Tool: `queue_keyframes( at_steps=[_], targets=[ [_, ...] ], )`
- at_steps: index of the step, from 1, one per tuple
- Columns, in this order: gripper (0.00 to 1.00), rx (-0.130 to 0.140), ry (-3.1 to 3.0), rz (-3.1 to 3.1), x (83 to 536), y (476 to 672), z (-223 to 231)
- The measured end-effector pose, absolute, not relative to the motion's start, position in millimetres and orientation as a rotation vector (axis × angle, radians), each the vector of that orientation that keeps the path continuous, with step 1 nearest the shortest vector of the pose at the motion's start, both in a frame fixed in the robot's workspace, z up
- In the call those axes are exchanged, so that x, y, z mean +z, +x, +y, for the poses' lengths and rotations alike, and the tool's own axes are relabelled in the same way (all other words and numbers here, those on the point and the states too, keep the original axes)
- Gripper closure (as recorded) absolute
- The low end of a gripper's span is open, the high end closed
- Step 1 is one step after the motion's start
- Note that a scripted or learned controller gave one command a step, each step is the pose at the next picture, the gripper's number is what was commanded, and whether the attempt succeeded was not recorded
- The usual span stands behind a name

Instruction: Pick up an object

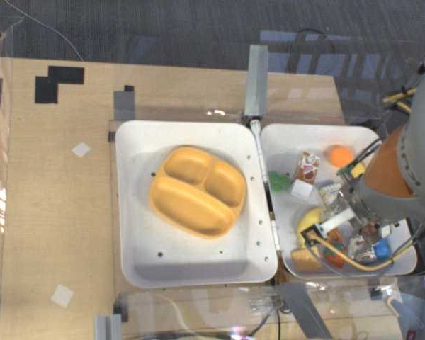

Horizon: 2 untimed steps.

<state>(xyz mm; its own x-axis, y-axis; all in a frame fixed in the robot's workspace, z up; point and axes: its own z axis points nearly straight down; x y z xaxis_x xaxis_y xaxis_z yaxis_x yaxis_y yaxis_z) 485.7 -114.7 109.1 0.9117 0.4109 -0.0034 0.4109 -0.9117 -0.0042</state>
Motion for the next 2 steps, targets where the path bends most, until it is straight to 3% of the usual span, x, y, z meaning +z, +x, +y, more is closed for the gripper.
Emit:
queue_keyframes(
  at_steps=[1, 2],
  targets=[
    [0.00, -0.007, -3.111, -0.449, 191.7, 548.5, -176.2],
    [0.00, -0.013, -3.127, -0.338, 261.1, 616.3, -203.5]
  ],
)
